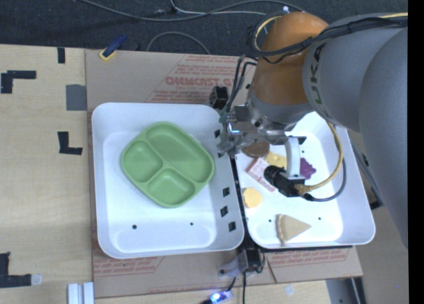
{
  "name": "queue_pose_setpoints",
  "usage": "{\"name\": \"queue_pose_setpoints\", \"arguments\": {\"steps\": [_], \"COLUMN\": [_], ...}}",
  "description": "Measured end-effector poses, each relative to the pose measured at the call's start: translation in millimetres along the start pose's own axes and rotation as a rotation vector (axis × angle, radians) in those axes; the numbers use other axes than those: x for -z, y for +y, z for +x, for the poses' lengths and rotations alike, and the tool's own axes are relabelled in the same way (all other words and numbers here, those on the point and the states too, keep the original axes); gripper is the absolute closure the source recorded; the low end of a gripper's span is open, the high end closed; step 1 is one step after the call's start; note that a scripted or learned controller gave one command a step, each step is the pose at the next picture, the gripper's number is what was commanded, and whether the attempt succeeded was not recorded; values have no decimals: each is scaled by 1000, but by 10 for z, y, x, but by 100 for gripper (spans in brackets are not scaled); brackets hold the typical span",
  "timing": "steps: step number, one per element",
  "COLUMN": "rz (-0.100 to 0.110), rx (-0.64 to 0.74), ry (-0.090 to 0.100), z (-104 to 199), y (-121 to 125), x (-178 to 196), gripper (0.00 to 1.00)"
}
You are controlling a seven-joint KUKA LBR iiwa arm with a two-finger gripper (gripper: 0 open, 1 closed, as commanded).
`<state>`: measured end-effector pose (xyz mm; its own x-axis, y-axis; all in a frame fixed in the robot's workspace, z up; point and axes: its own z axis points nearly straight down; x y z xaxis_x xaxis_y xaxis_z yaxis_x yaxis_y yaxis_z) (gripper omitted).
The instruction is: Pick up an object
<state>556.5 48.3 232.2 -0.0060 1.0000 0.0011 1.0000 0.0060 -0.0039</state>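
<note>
Right of centre, hanging low over the shallow white right-hand bin: grey arm's two-finger gripper, wrapped in cables, covering the upper-left part of that bin. Not resolving whether the gripper is spread or pressed together; cannot tell, and seeing nothing pinched.

Lying in the same bin, candidates for the pick: small round yellow piece near the divider, just below the gripper; tan wedge-shaped piece toward the lower edge, well apart from the rest; purple scrap to the right of the tool; pink-and-white flat packet partly under the tool. Sitting alone in the shallow white left-hand bin, slightly tilted in plan: green three-compartment plastic plate.

Judging the step as approach, nothing lifted yet. Suggesting for a clean grasp:
- choosing the packet or the yellow round, being nearest;
- centring directly above one item only, avoiding the cluttered cluster under the wrist;
- keeping clear of the bin wall at the divider while descending;
- closing only once seated on the bin floor;
- watching the looping yellow cable, possibly snagging on the purple scrap.
</note>
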Motion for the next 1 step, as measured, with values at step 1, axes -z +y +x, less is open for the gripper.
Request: {"name": "queue_pose_setpoints", "arguments": {"steps": [1], "rz": [1], "rx": [1], "ry": [0], "z": [532], "y": [-151], "x": [-137], "gripper": [100]}}
